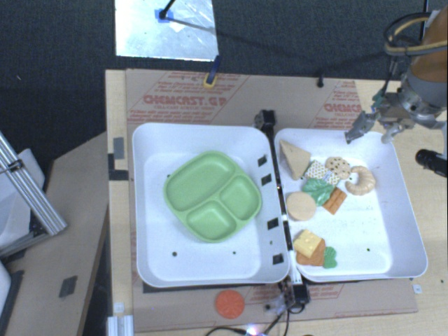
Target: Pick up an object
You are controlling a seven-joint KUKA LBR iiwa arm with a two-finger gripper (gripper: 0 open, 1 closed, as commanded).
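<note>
Red "CHEMCAST GP" lettering on cardboard sheet (183, 98) under bins (150, 159).

Bench (84, 187) bears brown board (182, 96); on board: two white bins (150, 187), orange disc (229, 303).

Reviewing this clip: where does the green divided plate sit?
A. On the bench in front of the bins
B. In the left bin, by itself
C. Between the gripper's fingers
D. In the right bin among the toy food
B. The green divided plate lies flat in the left bin, while the toy food pieces are gathered in the right bin and the gripper hangs above that bin's far edge.
</note>
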